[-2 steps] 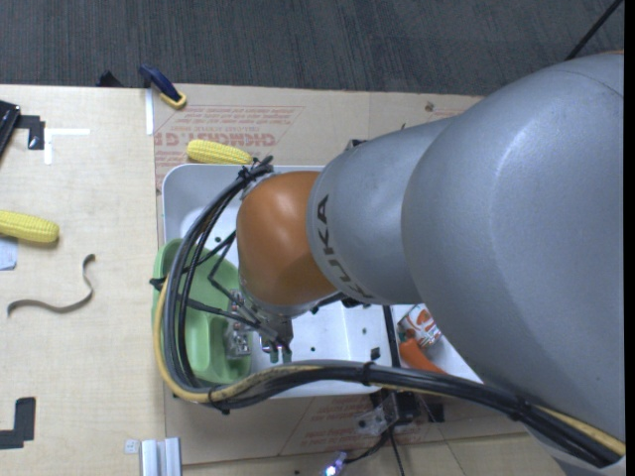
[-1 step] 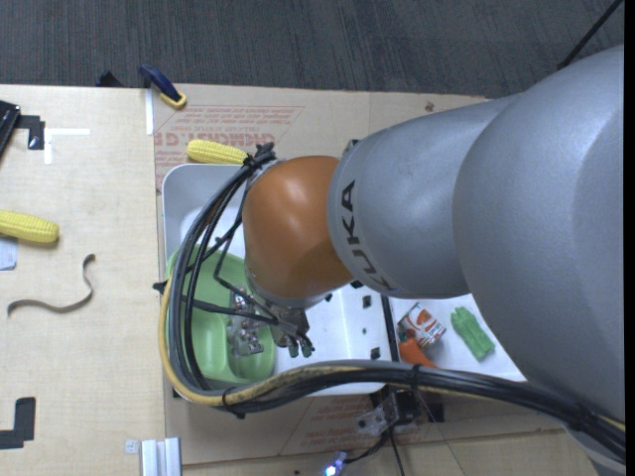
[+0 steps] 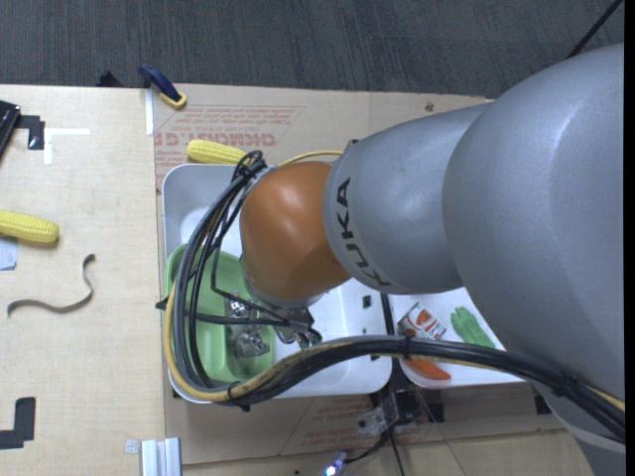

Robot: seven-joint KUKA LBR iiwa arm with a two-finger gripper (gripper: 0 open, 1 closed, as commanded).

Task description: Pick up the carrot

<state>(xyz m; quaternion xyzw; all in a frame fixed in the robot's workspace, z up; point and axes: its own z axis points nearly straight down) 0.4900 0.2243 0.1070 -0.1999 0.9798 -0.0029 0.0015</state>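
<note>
Mostly the big grey arm (image 3: 476,196) blocks the scene, sweeping in from the right and covering much of both white bins. Its orange band (image 3: 288,231) sits over the left bin (image 3: 189,191), and a bundle of black and yellow cables (image 3: 193,286) loops from the band down along that bin's left side and then runs right across the near rims. Beneath the band the end effector (image 3: 260,330) points down into the left bin, above a green object (image 3: 213,315) lying there; whether its fingers are apart or together cannot be told, since the metal parts are small and partly hidden by the cables.

The carrot (image 3: 429,369) appears as an orange sliver in the right bin (image 3: 476,370), at the near edge, half hidden under the thick cable. Just beside it lie a white packet with red print (image 3: 422,323) and a green leafy item (image 3: 471,327), both tucked against the arm's underside.

On the desk (image 3: 79,365), a yellow corn cob (image 3: 28,228) rests at the far left, well apart from the bins, with a curled grey strip (image 3: 60,300) below it. Another yellow piece (image 3: 220,152) lies just behind the left bin's far rim, and a blue and yellow clamp (image 3: 164,85) sits at the desk's far edge
</note>
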